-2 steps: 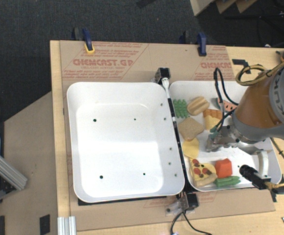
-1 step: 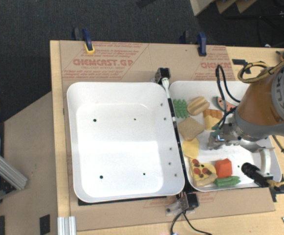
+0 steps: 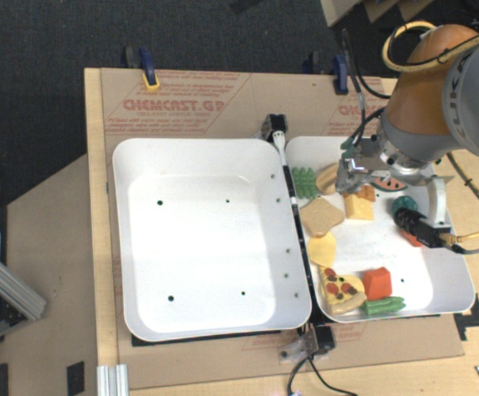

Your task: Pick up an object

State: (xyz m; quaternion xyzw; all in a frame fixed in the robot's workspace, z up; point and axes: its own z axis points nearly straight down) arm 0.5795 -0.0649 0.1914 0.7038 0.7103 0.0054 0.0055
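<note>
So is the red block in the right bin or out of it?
In. The red block lies inside the right white bin, beside the green piece.

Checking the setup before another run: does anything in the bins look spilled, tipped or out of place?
Nothing stands out. The toy food all lies inside the right bin, crowded toward its left side, none over the rim. The claw hangs above the pieces at the far end.

the arm (image 3: 437,97) hides the right bin's (image 3: 437,291) far corner; claw (image 3: 356,174) fingers too small to tell.
</note>
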